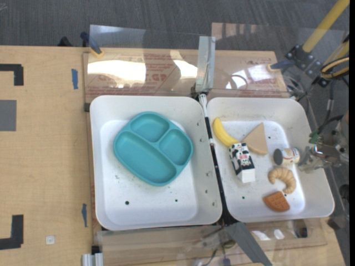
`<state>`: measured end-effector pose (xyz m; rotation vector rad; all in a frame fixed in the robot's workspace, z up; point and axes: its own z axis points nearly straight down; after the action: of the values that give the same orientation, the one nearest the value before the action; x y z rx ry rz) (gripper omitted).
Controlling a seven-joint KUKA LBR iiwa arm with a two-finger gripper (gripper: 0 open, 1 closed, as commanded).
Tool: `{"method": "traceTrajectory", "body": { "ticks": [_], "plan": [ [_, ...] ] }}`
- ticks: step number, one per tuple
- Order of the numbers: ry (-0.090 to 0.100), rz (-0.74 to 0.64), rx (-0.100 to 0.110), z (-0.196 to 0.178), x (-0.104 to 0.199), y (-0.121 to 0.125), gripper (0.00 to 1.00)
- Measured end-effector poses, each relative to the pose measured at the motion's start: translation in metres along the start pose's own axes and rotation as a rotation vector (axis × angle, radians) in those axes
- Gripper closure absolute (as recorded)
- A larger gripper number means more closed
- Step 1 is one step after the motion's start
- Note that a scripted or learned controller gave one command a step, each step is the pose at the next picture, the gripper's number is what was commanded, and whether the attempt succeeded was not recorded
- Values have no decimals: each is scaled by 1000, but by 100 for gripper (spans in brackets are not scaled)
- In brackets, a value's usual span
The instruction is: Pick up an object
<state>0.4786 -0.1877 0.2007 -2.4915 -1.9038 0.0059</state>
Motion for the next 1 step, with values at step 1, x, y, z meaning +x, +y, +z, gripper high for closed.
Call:
{"method": "traceTrajectory", "body": {
  "ticks": [1],
  "plan": [
    [-1,181,-9,-59,-13,33,100]
  ]
}}
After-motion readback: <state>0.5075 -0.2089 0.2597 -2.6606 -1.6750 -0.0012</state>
